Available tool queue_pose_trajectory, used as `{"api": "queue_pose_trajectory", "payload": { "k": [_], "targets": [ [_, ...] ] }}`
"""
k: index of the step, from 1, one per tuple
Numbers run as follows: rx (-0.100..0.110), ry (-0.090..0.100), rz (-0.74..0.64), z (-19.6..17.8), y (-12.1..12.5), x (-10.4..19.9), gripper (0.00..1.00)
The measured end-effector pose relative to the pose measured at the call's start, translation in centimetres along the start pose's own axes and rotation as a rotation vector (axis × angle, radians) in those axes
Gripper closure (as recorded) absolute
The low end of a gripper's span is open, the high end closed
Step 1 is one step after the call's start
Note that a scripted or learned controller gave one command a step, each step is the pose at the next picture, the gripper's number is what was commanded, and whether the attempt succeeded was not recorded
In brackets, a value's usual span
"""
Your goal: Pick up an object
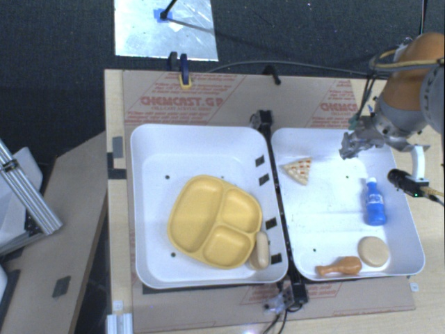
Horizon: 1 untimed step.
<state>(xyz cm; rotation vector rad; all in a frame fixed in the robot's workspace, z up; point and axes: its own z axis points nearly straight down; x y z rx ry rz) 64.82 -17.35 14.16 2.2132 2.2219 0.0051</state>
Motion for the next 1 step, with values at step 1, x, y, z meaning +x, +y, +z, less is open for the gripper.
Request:
{"api": "queue_pose_trajectory", "payload": {
  "k": [1],
  "targets": [
    [-0.001,0.0,-0.001,-4.56,0.65,-0.22,1.0]
  ]
}}
